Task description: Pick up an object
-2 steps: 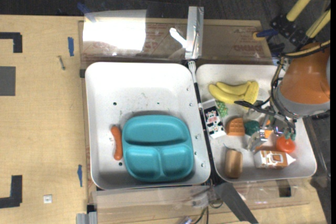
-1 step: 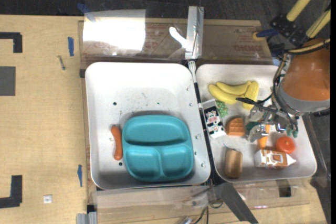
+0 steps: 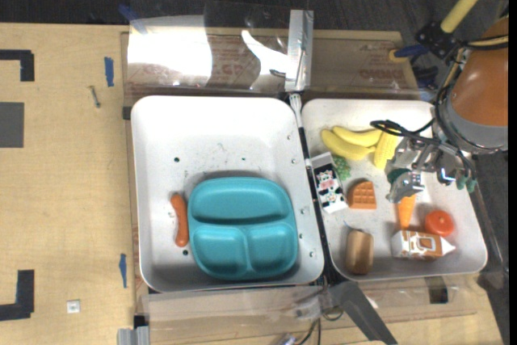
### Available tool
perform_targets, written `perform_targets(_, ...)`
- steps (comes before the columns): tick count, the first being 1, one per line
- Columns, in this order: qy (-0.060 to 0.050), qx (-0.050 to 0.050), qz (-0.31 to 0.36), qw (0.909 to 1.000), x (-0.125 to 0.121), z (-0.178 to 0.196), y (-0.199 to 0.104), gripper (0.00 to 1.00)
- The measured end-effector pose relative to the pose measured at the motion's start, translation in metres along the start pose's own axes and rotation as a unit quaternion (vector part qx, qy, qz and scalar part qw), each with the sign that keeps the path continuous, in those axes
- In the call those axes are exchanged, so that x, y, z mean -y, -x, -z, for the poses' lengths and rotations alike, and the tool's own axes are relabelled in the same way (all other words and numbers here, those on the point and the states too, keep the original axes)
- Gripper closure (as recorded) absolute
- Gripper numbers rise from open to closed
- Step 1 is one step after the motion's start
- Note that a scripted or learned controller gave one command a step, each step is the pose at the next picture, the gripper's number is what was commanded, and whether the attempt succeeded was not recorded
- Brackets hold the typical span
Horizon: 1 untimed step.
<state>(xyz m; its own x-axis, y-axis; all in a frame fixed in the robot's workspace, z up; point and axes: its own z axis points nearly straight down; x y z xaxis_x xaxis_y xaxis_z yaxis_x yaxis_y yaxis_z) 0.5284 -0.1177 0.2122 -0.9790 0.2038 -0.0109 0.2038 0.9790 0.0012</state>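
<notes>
Arm (image 3: 478,97): bulky rounded segment at the right edge, orange on top, a grey band beneath it with a darker rim. Below that a cluttered wrist of silver-grey metal brackets and small blocks, with teal-green bits at its right side. A thin black cable (image 3: 394,128) loops out from the wrist to the left. Gripper (image 3: 401,182): pale metallic, narrow parts, fine detail too small to make out.

Right bin (image 3: 477,254) crowded; left bin (image 3: 161,133) roomier
</notes>
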Motion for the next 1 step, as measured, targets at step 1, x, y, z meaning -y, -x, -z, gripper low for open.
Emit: perform_targets(1, 0.001, 0.0, -0.008, 1.0, -0.056, 0.0539, 0.0733, 1.0)
